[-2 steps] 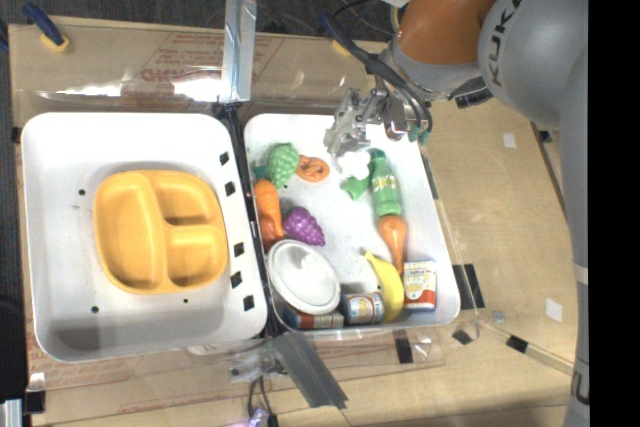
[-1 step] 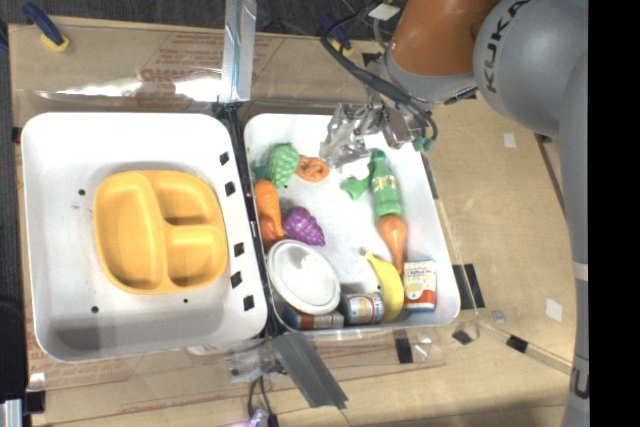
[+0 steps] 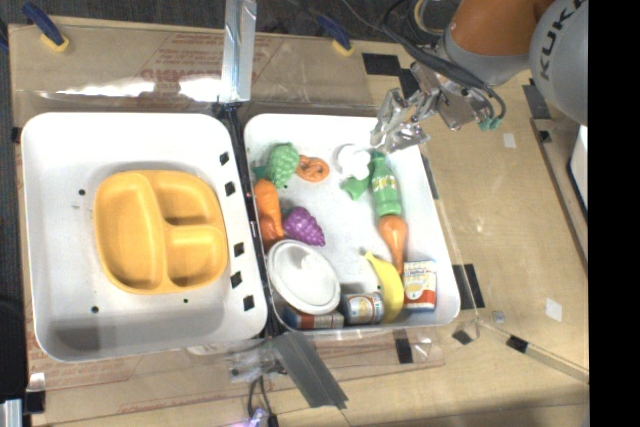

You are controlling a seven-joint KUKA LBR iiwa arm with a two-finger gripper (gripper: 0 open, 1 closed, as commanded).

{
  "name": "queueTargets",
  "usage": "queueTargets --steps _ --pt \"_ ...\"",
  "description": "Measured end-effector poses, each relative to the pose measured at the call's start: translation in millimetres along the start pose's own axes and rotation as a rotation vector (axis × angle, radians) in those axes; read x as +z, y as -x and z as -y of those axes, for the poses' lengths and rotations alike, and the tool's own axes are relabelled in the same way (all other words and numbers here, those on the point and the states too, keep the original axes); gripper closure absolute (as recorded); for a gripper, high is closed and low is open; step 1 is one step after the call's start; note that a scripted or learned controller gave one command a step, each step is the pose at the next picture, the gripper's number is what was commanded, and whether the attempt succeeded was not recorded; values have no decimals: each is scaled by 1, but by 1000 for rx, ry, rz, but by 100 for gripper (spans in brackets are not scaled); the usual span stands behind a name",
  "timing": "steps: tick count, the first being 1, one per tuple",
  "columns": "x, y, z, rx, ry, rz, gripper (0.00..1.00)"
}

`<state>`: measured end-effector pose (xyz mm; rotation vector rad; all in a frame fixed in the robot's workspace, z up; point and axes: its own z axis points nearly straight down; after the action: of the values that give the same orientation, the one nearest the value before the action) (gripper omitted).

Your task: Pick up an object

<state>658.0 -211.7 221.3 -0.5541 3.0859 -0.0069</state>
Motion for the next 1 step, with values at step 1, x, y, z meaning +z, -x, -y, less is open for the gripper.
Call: queueTargets --steps 1 --pt "16 1 -3 -86 5 -4 100"
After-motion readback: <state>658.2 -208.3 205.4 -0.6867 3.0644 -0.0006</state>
